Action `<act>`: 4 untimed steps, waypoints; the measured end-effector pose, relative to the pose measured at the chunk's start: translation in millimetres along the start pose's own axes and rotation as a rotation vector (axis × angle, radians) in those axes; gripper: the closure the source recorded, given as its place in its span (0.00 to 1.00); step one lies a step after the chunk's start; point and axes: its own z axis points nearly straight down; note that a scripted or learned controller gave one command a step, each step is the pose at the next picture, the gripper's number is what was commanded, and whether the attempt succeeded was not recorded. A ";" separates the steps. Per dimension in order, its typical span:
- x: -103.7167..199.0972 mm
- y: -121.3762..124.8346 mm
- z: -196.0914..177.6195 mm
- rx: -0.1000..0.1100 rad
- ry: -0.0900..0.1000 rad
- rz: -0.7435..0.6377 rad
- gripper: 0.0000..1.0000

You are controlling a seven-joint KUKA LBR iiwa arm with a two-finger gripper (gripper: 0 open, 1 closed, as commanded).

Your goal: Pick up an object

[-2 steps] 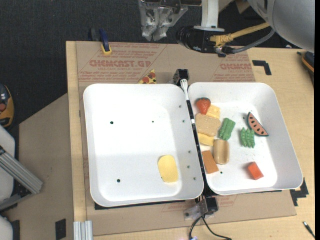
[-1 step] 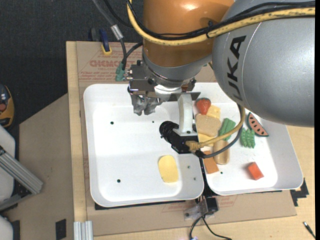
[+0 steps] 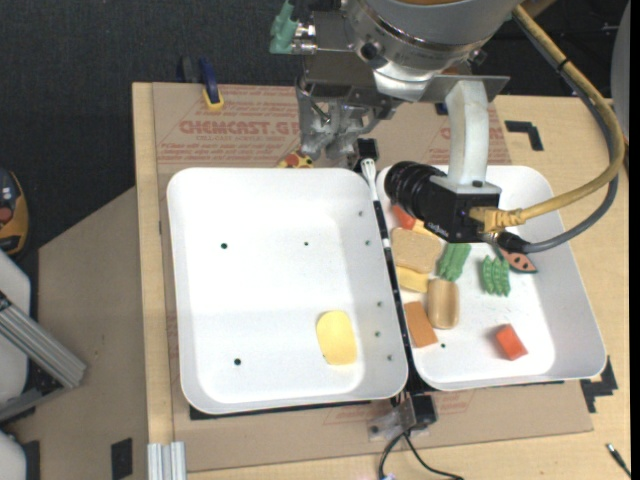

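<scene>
Claw [image 3: 338,136]: at the far edge of the left bin [image 3: 200,268], above the rim; finger state cannot be told. Left bin: one yellow piece [image 3: 337,337], near right. Right bin [image 3: 570,318]: green pieces [image 3: 494,275], orange block [image 3: 510,342], tan pieces [image 3: 443,303].

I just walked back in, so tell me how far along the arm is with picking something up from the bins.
Nothing looks picked yet. The gripper sits above the far rim of the left bin, with no object seen between its fingers. A yellow piece lies alone in the left bin. The right bin holds the rest: green pieces, an orange block, a tan piece. Left: descend on one object, close, lift.
</scene>
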 end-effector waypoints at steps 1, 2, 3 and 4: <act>1.0 1.2 0.3 0.016 -0.010 0.001 1.00; -2.4 -3.7 160.6 0.036 -0.020 0.006 1.00; -0.4 1.6 -4.6 0.000 -0.001 0.002 1.00; 1.0 1.3 -5.7 0.015 -0.009 0.001 1.00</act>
